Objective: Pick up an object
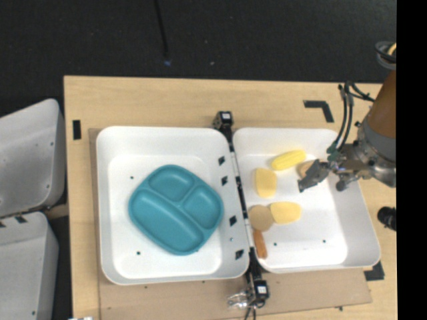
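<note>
The right bin [347, 245] holds several food-like pieces. A yellow oblong piece [288, 159] lies near its back, a pale yellow block [265, 183] sits left of centre, and another yellow piece [286, 212] lies in front of it. A tan round piece [259, 218] touches that last one, with an orange stick [259, 245] just in front. My gripper [319, 175] hangs over the right bin's middle right, close to the yellow oblong piece. A small tan shape [305, 169] shows at its left tip; I cannot tell what it is.
The left bin [113, 145] holds a teal divided plate [175, 209]. A black-clipped divider [233, 199] separates the two bins. The arm's cables and orange band [381, 112] stand over the bench at the right edge.
</note>
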### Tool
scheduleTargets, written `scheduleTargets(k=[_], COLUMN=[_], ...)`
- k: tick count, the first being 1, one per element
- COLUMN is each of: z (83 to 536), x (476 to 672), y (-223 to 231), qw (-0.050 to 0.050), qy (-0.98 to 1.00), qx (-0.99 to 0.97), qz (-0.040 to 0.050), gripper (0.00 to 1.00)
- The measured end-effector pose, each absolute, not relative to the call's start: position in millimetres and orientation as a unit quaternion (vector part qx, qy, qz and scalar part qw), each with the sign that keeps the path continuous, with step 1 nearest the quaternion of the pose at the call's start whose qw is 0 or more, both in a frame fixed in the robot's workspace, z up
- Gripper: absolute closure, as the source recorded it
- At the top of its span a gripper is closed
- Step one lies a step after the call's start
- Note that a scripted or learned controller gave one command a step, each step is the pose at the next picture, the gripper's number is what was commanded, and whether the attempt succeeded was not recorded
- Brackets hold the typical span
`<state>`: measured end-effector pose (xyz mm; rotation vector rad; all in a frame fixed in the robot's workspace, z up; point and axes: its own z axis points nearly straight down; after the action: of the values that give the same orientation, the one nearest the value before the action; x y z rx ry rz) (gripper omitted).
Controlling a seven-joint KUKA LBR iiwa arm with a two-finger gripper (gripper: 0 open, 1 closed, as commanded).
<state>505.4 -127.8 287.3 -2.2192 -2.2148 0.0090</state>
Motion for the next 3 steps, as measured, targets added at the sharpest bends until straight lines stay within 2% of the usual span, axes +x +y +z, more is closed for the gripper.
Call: scheduleTargets(k=[1, 2, 3], z=[292.5, 234.7, 176.1], x=[507.1, 515.9, 510.2], y=[-127.7, -126.5, -120.3], qw=[-0.001, 0.001, 0.002], qy=[-0.707, -0.707, -0.706], qx=[-0.707, -0.708, -0.708], qz=[-0.0003, 0.0014, 0.0016], gripper=[0.00, 0.00, 0.00])
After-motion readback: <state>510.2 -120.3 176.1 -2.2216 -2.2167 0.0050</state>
